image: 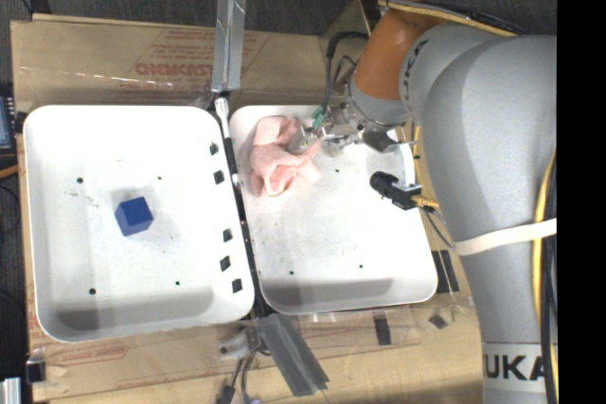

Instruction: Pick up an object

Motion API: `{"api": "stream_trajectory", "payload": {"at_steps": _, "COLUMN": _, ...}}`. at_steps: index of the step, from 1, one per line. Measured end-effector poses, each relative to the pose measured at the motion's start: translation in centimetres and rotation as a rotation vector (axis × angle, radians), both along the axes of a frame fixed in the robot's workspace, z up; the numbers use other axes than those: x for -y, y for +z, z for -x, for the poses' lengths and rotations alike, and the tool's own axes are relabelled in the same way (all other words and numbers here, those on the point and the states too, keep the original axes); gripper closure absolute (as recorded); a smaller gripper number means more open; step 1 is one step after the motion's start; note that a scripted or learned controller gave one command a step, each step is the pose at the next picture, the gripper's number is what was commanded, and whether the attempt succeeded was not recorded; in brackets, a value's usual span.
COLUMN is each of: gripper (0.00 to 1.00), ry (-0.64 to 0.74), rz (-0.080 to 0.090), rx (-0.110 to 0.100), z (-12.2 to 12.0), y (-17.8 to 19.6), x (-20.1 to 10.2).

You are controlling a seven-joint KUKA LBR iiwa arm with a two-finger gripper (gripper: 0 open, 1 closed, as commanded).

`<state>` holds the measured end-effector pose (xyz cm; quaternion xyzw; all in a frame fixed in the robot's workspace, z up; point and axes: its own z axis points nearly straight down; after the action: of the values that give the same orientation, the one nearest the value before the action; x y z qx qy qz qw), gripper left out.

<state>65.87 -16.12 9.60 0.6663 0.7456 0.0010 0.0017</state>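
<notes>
A crumpled pale-pink cloth (276, 159) lies bunched in the right bin's (379, 274) upper-left corner, its right edge touching the jaws (312, 139), whose opening I cannot tell, while a small blue cube (133, 215) sits in the left bin (57, 298).

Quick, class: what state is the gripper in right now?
Gripper: at the pink cloth in the right bin; open or shut cannot be told, nor any hold.
</notes>
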Motion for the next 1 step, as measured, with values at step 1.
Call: {"api": "stream_trajectory", "payload": {"at_steps": 1, "gripper": 0.00, "ry": -0.059, "rz": -0.001, "rx": -0.004, "z": 0.11, "y": 3.41, "x": 2.33}}
